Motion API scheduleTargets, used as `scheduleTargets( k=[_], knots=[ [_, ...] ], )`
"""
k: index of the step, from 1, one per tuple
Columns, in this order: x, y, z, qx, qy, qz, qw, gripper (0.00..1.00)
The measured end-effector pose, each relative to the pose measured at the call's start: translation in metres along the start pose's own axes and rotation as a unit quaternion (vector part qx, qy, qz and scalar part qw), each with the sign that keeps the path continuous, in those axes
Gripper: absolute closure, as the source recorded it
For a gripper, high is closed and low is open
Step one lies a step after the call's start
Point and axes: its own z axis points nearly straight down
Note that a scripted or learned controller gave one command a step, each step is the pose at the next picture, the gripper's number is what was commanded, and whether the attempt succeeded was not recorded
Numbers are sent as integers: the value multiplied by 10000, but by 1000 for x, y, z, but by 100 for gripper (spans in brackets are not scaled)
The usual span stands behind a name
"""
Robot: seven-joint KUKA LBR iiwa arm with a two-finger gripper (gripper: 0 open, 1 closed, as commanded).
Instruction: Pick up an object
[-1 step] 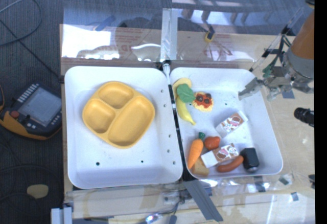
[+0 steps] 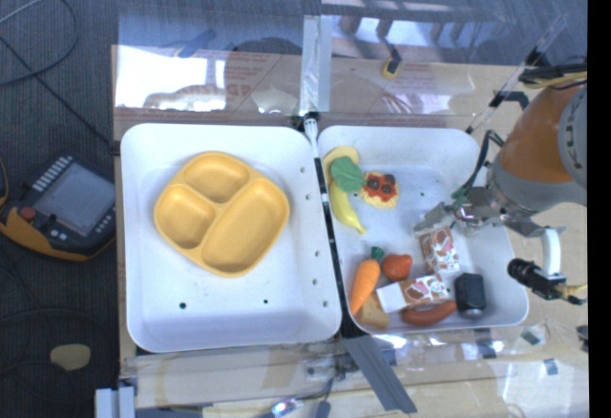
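- No single target is named by the task; the candidates are crowded into the right bin point(image 2: 410, 144), most of them in its near half.
- A small printed packet point(image 2: 440, 250) is seen just below the gripper point(image 2: 458, 212) and is judged the likeliest target; a dark block point(image 2: 470, 295) lies just beside it, so a descent slightly off line could strike that instead.
- Whether the tool is spread or closed cannot be told, since its tip is small and blurred against the white floor; nothing is seen held in it.
- A white box point(image 2: 413, 292), a red sausage-like piece point(image 2: 429, 314), a carrot point(image 2: 364, 284) and a tomato-like piece point(image 2: 396, 265) are packed touching or nearly so; a grasp there could catch two things or wedge between them.
- A banana point(image 2: 345, 207) with a green leaf piece point(image 2: 347, 175) and a pizza slice point(image 2: 380, 189) lie apart near the divider, where a flat thing could be missed.
- The left bin point(image 2: 153, 311) bears a yellow divided plate point(image 2: 221, 211), well apart from the arm point(image 2: 539, 154).
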Motion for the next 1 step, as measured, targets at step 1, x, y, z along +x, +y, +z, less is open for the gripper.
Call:
scheduleTargets(
  k=[1],
  knots=[
    [1, 0, -8, 5, 7, 0, 10000, 100]
  ],
)
